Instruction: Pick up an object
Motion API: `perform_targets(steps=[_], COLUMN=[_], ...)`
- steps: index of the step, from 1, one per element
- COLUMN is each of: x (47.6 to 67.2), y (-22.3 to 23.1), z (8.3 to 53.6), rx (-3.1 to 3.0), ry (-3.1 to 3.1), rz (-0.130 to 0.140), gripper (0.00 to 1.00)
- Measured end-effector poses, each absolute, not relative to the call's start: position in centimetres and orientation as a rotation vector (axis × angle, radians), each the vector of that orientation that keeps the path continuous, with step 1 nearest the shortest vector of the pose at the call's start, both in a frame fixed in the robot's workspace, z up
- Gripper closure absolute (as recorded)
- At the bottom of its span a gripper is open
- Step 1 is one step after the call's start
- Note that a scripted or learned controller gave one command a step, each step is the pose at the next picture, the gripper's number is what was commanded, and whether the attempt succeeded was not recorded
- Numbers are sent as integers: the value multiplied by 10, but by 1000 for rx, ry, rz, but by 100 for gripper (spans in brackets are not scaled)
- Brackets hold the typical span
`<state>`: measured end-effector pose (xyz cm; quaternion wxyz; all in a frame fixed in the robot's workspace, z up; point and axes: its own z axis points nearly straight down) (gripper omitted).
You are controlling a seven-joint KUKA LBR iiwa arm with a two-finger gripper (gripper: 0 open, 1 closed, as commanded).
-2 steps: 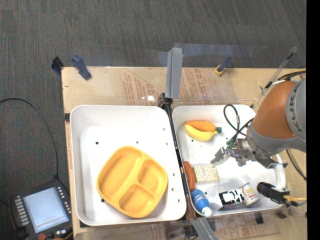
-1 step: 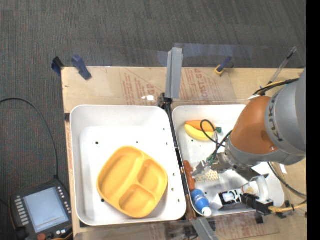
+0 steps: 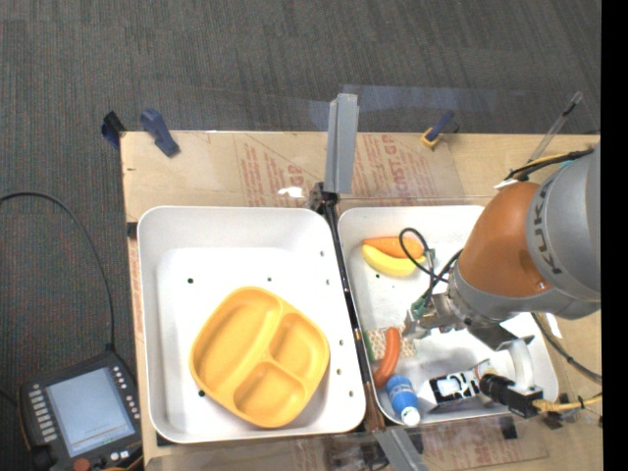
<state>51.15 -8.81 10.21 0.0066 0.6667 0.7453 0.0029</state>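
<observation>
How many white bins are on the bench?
2. The left bin holds a yellow divided tray. The right bin sits beside it, holding small items, with the arm reaching over it and hiding part of it.

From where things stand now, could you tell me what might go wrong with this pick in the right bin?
1. The hand is low beside the orange sausage-shaped toy, which lies close to the blue bottle; closing could nudge one and miss both.
2. These things sit near the right bin wall, so a finger may catch the rim.
3. The black cable loops near the yellow banana-like toy and could snag it.
</observation>
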Motion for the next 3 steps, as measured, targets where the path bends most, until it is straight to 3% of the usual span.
perform_targets(steps=[1, 2, 3], x=[510, 476, 492], y=[-88, -119, -84], z=[100, 170, 96], rx=[2089, 2222, 2447], ry=[2333, 2228, 1975], rz=[5, -5, -5], gripper=[0, 0, 0])
